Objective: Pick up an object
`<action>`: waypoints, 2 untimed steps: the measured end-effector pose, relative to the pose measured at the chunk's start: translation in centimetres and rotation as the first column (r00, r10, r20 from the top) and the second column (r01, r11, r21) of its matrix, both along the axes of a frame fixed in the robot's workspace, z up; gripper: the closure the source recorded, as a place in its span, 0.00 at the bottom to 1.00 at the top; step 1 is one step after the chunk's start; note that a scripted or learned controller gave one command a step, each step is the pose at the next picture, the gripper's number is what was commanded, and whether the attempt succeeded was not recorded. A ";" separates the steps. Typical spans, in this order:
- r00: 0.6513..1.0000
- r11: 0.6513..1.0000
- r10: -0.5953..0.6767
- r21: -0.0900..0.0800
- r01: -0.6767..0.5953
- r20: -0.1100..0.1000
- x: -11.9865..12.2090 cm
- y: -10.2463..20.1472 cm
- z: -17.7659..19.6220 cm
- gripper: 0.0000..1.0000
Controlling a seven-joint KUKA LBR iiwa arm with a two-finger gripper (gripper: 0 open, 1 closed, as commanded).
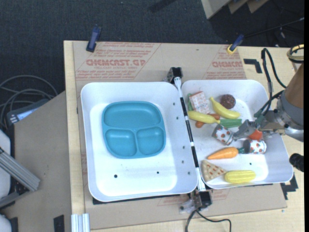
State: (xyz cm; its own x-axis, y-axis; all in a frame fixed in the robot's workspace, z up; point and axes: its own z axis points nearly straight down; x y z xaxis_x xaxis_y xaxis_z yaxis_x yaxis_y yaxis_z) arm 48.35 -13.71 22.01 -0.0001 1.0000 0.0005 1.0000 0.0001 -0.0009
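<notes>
Arm: grey, with an orange band, reaching in from the right edge over the right bin [256,88].
Gripper [247,128]: low over the middle of the right bin, pointing left; it lies among the toys, just beside the spotted white piece [222,135] and above the carrot [223,153].
Gripper opening: cannot tell; the dark metal parts blur together and no gap can be read.
Gripper hold: nothing can be seen between its tips; whether it touches the spotted white piece or the green piece [231,123] cannot be told.
Right bin contents: two bananas [224,110] toward the upper middle, one lying flatter and lower left at [203,117]; a brown round item [228,101] near the top; a pink-and-white packet [198,101] at upper left; a small white, red-marked ball [258,147] just under the wrist; a pizza slice [211,170] at the lower left corner; a corn cob [240,176] beside it along the bottom.
Left bin [96,173]: holds a blue divided plate [133,128], well apart from the gripper.
Bench [120,57]: cardboard-topped, with clamps at the two far corners.
</notes>
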 end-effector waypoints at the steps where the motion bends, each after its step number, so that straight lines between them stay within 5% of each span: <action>1: 1.000 1.000 -0.001 -0.002 0.001 0.003 3.7 2.8 -12.6 0.00; 2: 1.000 1.000 -0.001 0.001 0.001 -0.001 3.5 3.1 -13.6 0.00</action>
